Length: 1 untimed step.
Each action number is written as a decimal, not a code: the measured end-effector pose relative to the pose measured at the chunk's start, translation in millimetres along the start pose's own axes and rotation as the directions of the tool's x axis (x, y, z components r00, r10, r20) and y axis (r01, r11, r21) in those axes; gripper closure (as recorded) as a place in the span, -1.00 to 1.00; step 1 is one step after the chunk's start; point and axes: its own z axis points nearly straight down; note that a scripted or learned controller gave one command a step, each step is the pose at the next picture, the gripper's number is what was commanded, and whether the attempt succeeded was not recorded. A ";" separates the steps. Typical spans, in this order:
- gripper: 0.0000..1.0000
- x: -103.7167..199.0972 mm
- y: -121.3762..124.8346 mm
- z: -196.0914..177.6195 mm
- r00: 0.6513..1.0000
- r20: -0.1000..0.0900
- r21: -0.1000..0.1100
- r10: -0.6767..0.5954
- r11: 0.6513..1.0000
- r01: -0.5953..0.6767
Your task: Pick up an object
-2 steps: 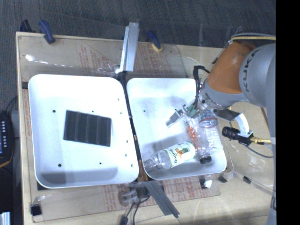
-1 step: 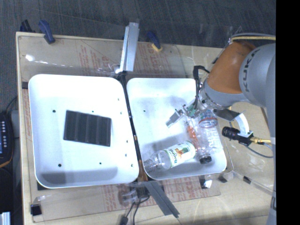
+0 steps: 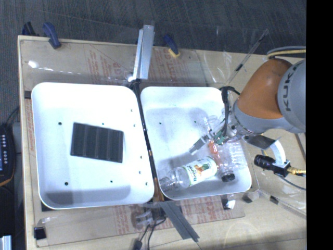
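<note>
Dark ribbed carpet surrounds a pale plywood bench [image 3: 208, 61] printed with faint red lettering, blue clamps at its far edge. On the left sits a shallow white bin [image 3: 47, 119] with rounded corners and smooth, glossy walls; a flat dark grey ribbed mat [image 3: 97, 142] lies on its floor. A metal bar runs between the two bins. The right bin [image 3: 166, 103] holds the candidates for picking: a clear plastic bottle [image 3: 193, 173] lying on its side near the front wall, its label green, white and orange, and just beside it a second transparent, crinkled plastic item [image 3: 229, 158] with a dark cap. The gripper [image 3: 208, 139] hangs low over the bin's right half, close above the clear item and next to the bottle, the grey arm with its orange band reaching in behind it. Whether its fingers stand wide or narrow cannot be told, and nothing shows between them. The step in hand looks like the descent to grasp; next comes closing on something slick and rounded, then lifting.
</note>
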 end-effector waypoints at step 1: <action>-1.00 -6.0 8.8 -8.7 0.995 0.001 0.000 0.098 0.995 -0.098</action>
